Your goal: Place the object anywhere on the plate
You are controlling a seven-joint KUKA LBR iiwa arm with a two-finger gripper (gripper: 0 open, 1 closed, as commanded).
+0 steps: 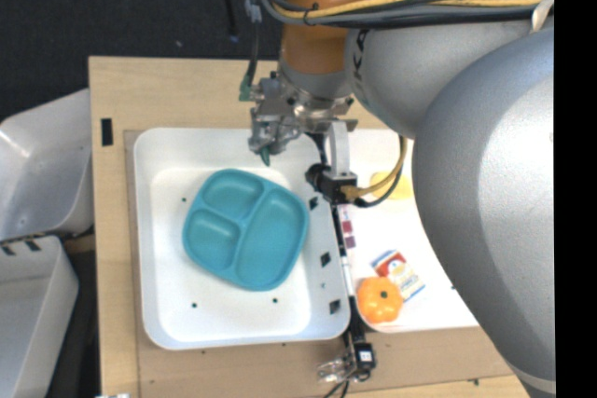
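Two white bins sit on the wooden bench [112, 98]. Gripper [268, 144] hangs over the left bin's [159, 294] far edge, above the teal plate [245, 228]; finger spread can't be told, nothing visibly held. Orange pumpkin-like object [379, 300] lies in the right bin [438, 312], near side, beside a small red-white packet [399, 270].

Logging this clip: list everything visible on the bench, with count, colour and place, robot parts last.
plate: one, teal, three compartments, lying in the left bin.
left bin: one, white, shallow, on the bench.
right bin: one, white, beside the left bin, partly covered by the arm.
orange object: one, orange, rounded, in the right bin near its front.
small packet: one, white with red and blue, just behind the orange object.
bench: one, light wood.
arm: one, grey with orange band, reaching from the right.
gripper: one, above the left bin's back edge, behind the plate.
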